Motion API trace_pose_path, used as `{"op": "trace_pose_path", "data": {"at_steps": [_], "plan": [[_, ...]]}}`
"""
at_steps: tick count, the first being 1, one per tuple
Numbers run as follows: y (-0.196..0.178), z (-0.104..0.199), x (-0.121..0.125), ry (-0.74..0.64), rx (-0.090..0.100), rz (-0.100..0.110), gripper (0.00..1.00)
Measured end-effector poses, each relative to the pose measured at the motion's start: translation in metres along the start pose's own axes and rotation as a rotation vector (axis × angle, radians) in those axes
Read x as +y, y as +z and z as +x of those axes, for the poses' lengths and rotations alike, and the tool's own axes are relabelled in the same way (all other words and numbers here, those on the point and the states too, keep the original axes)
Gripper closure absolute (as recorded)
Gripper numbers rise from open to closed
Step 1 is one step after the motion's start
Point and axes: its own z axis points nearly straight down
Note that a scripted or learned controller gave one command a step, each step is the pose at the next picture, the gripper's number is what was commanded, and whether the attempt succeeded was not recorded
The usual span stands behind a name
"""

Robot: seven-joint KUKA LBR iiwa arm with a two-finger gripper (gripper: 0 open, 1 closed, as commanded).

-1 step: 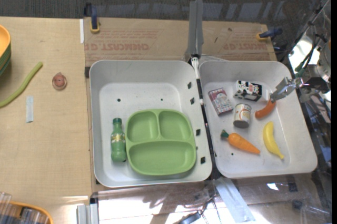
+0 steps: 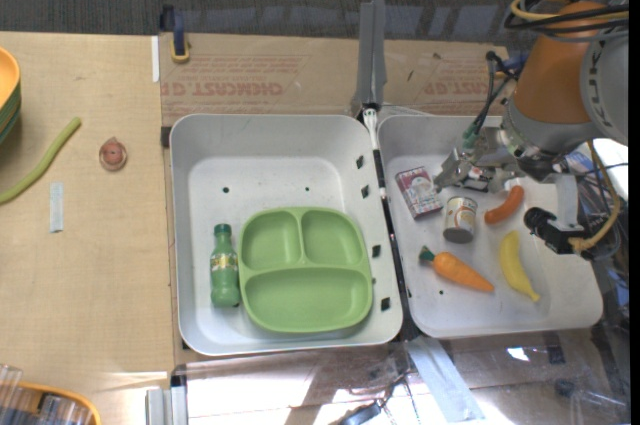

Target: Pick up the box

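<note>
Right bin [image 2: 590, 308]: the box [image 2: 417, 191], small, pinkish label up, lay flat near the bin's left wall, toward the back. Just beside it to the front-right stood a small can [image 2: 460, 218]. A carrot [image 2: 462, 272] and a banana [image 2: 517, 265] lay nearer the front; a red-orange pepper-like item [image 2: 505, 204] sat right of the can.

Gripper [image 2: 462, 165] hung low over the back of the right bin, just right of the box, apart from it. Could not tell how the tool was set; too small and cluttered.

Left bin [image 2: 190, 163]: 1 green divided plate [image 2: 303, 269], 1 green bottle [image 2: 224, 265] touching its left edge.

Judged step: approach, grasp not yet made. Next move likely calls for shifting left over the box, descending clear of the can.
</note>
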Motion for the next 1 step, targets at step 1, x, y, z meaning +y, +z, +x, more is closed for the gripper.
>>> {"op": "trace_pose_path", "data": {"at_steps": [1], "plan": [[0.0468, 0.0038, 0.0611, -0.094, -0.009, -0.027, 0.00]]}}
